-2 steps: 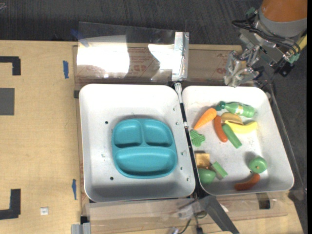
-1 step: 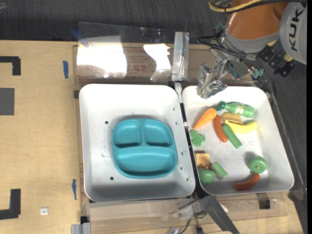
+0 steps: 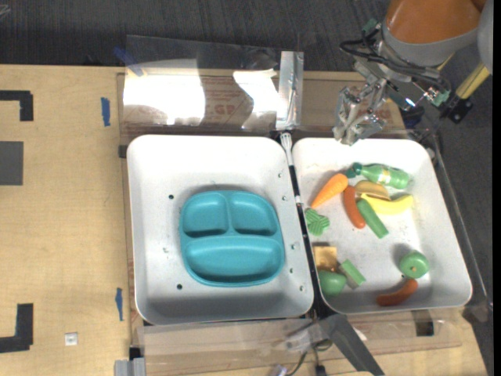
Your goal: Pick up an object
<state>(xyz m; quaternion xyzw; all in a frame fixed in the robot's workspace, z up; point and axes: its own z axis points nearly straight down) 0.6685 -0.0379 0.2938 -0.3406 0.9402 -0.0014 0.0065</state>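
My gripper [image 3: 350, 134] hangs over the far left rim of the right bin [image 3: 450, 233], fingers pointing down, with nothing visible between them. Below it in that bin lie several toy foods: an orange carrot [image 3: 329, 189] with a green top [image 3: 316, 223], a green bottle [image 3: 381, 175], a yellow banana [image 3: 387, 203], a red sausage [image 3: 353, 207], a green stick [image 3: 373, 218], a green ball [image 3: 414, 265], a red chili [image 3: 397, 292] and a green pepper [image 3: 333, 282]. The carrot is the nearest item to the gripper.
The left bin [image 3: 149, 171] holds a teal divided plate [image 3: 231, 236]. A shiny clear sheet [image 3: 203, 92] and a metal post [image 3: 290, 84] stand behind the bins. The wooden bench [image 3: 55, 233] stretches out to the left.
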